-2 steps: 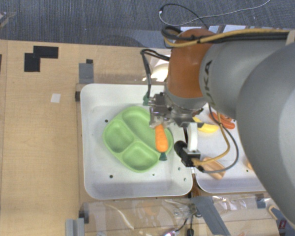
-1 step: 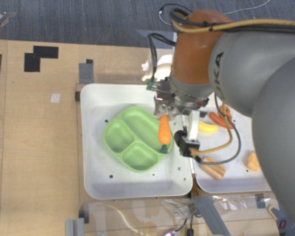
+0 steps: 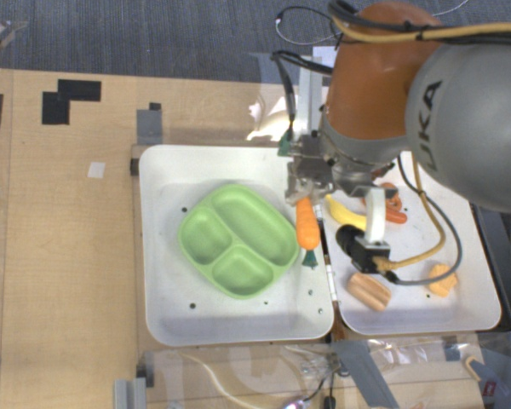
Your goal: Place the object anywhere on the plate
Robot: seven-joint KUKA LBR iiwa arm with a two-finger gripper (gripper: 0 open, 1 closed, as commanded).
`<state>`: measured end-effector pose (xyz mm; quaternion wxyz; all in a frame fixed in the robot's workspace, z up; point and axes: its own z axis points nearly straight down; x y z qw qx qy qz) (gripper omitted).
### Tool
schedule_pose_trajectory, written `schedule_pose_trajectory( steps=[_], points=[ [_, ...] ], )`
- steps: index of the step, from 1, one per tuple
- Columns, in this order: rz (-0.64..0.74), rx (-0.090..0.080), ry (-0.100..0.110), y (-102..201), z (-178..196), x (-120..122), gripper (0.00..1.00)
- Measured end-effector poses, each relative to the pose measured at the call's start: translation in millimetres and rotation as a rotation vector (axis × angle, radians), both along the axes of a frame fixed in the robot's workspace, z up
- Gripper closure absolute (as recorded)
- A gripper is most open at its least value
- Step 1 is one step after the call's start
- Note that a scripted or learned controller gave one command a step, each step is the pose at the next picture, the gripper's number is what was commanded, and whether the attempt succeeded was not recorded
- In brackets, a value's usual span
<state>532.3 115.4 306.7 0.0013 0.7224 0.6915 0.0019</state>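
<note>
Carrot (image 3: 307, 226) beside green plate (image 3: 238, 240); banana (image 3: 347, 214), bread roll (image 3: 369, 290) nearby.

Green plate (image 3: 237, 240) lies open; carrot (image 3: 307, 226) beside rim.

Glossy green plastic plate (image 3: 237, 239), matt wooden bench (image 3: 60, 254)

A robot lab, this: a wooden bench (image 3: 60, 254) with black marker patches (image 3: 68, 99) well left of the gripper (image 3: 305, 196), two white bins (image 3: 157, 228) beneath it, loose cables (image 3: 426, 245) trailing right.
</note>
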Motion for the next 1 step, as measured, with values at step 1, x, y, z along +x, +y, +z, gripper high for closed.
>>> schedule_pose_trajectory(
  steps=[1],
  points=[
    [0.0, 0.0, 0.0, 0.0, -0.1, 0.0, 0.0]
  ],
)
